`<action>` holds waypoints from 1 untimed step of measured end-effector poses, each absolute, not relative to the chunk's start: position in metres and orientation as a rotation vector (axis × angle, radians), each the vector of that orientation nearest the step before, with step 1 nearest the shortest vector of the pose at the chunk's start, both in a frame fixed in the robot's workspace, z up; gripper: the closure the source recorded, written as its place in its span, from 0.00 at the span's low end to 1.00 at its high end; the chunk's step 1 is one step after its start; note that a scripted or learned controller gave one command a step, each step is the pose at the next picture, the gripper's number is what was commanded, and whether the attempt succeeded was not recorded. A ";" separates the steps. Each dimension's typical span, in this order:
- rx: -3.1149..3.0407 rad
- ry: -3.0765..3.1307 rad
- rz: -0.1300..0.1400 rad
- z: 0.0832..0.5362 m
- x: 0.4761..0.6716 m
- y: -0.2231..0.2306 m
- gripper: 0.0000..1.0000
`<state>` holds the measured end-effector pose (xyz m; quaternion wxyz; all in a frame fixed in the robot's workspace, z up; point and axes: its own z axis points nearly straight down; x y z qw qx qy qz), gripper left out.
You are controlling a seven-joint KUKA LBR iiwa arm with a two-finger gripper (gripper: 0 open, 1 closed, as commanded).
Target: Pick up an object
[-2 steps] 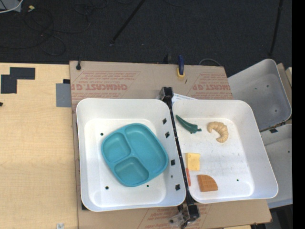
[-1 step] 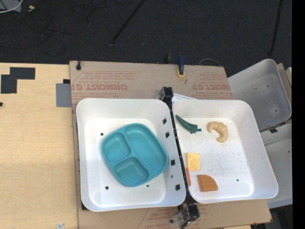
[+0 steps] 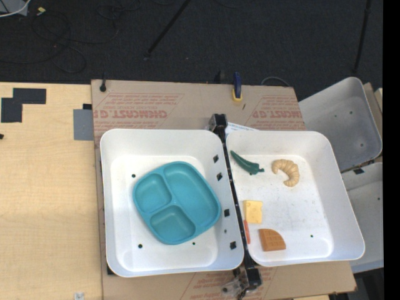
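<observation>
No grasp has begun: nothing is lifted, and the hand's state cannot be told. The croissant (image 3: 287,170) lies in the right bin (image 3: 337,230), beyond the cheese slice (image 3: 253,210), what looks like a toast piece (image 3: 272,240) nearer. The next move calls for choosing one and descending squarely over it.

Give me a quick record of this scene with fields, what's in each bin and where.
left bin: teal divided plate, three compartments, lying flat
right bin: four small items, all apart from one another
far side of right bin: green pepper-like piece near the divider; croissant to its right
near side of right bin: yellow cheese-like square; orange-brown wedge below it
under the bins: cardboard sheet on a wooden bench
</observation>
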<state>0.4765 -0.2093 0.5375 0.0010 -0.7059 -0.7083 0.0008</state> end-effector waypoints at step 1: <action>-2.221 -2.220 0.003 0.537 0.476 -0.213 1.00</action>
